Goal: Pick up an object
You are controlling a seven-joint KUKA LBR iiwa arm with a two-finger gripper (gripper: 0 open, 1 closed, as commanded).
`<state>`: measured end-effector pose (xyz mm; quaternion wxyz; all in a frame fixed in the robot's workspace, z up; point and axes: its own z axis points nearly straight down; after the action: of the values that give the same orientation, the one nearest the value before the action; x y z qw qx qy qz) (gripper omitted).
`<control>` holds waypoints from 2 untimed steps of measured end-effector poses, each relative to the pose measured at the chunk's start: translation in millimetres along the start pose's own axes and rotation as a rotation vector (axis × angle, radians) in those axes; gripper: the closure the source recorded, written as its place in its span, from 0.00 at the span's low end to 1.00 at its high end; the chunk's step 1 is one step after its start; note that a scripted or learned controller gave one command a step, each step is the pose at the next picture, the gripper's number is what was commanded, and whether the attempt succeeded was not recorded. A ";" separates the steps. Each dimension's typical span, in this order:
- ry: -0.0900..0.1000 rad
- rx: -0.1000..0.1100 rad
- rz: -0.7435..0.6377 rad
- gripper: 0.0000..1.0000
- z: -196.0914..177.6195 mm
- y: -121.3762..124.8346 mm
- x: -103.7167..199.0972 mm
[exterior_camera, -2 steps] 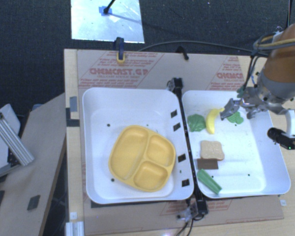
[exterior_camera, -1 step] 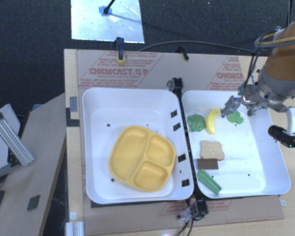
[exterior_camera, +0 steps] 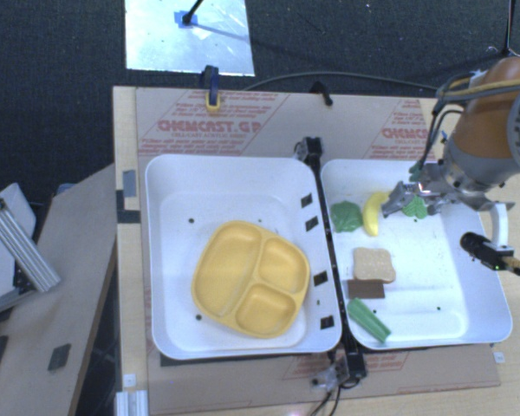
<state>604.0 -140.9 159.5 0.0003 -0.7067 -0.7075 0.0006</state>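
Observation:
In the right bin [exterior_camera: 481, 306] lie a green leafy piece [exterior_camera: 347, 217], a yellow banana-like piece [exterior_camera: 373, 212], a slice of toast [exterior_camera: 373, 264] on a brown slab [exterior_camera: 366, 289], and a green stick [exterior_camera: 368, 320] near the front edge. My gripper [exterior_camera: 409, 199] hangs over the back of this bin, just right of the yellow piece, with something green [exterior_camera: 416, 210] at its tip. I cannot tell whether that green thing is held. The grey arm with its orange band [exterior_camera: 501, 76] comes in from the right.
The left bin [exterior_camera: 169, 189] holds a yellow divided plate [exterior_camera: 251, 277]. A black divider [exterior_camera: 322, 241] with clips runs between the bins. A black part on a white bracket [exterior_camera: 485, 248] sticks out over the right bin's right side.

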 end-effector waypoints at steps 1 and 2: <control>0.001 0.000 -0.004 0.00 46.1 7.9 4.7; 0.000 -0.002 -0.002 0.00 75.7 8.6 5.2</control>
<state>612.5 -135.7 83.8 -0.0002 -0.7059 -0.7083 0.0000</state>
